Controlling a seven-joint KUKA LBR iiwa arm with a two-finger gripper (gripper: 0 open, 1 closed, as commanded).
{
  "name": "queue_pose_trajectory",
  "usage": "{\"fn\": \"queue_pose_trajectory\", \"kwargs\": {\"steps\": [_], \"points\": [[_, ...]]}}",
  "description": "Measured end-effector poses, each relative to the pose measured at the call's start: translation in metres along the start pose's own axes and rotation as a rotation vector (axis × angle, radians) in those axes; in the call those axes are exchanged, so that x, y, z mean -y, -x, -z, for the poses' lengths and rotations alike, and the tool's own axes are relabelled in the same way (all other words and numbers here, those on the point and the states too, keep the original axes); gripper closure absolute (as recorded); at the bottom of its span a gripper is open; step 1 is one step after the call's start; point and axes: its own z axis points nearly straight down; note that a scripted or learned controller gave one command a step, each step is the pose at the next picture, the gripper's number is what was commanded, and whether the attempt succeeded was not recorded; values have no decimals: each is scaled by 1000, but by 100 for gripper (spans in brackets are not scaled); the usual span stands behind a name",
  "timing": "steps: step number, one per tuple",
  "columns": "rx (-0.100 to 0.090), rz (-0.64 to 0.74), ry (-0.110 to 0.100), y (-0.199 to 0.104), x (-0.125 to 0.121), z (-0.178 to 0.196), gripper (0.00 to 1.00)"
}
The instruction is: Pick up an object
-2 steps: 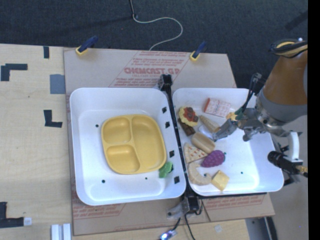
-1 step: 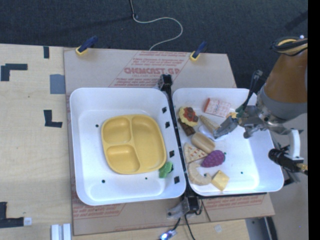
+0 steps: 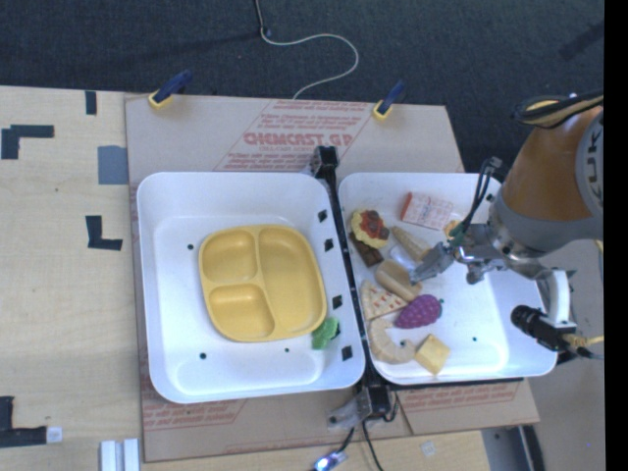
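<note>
While the tool [image 3: 424, 268] hangs low over the right bin [image 3: 491, 346], just above the purple grapes [image 3: 419, 311] and beside a tan roll [image 3: 397, 281], whether it is parted or has anything cannot be told; a good pick would single out one piece standing apart from its crowded neighbours. Alongside, the left bin [image 3: 167, 263] carries a yellow divided plate [image 3: 262, 282], both on a cardboard-covered counter [image 3: 294, 135] above dark carpet

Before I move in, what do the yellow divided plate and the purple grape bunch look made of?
Yellow divided plate: likely moulded plastic, matte to satin, uniform colour with smooth rounded compartment ridges. Purple grape bunch: probably toy plastic or rubber, judging by its bumpy one-piece surface and flat even colour; too small to tell which.
</note>
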Motion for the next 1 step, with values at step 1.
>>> {"fn": "queue_pose_trajectory", "kwargs": {"steps": [1], "points": [[0,0,0,5,-7,-52,0]]}}
